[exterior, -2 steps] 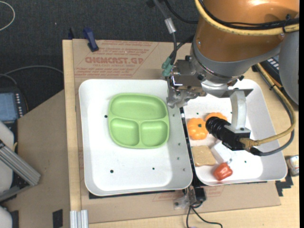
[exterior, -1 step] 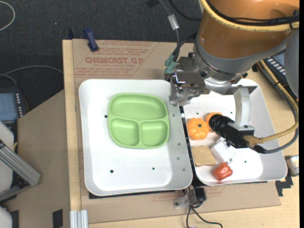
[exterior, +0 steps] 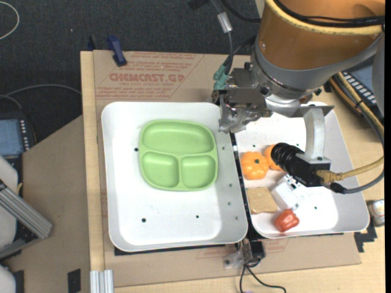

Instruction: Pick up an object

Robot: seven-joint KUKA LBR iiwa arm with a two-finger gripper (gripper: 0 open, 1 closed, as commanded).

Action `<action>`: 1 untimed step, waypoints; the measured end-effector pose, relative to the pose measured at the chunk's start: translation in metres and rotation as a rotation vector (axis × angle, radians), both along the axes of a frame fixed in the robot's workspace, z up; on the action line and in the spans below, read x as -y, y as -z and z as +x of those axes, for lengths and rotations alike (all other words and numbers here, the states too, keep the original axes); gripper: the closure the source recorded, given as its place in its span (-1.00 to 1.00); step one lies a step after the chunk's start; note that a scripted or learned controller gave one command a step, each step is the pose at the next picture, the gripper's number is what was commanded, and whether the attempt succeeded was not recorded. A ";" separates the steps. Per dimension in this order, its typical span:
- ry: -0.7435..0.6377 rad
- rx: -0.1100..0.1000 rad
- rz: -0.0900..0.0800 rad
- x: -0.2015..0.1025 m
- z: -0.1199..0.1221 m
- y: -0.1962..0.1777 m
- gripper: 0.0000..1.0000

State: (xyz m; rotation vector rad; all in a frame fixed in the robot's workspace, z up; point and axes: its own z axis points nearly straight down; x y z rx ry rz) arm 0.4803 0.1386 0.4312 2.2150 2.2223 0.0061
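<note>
Green tray [exterior: 178, 154] in left bin [exterior: 119, 182]

The arm [exterior: 317, 29] is grey with a glossy orange band and black cables.

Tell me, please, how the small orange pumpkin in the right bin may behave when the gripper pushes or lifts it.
The orange pumpkin looks round and smooth, so it may roll or slip sideways. It seems small, probably light. It lies close beside a tan block, which might stop it.
</note>
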 end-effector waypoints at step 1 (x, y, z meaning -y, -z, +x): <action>0.020 -0.021 -0.006 0.139 -0.003 0.141 1.00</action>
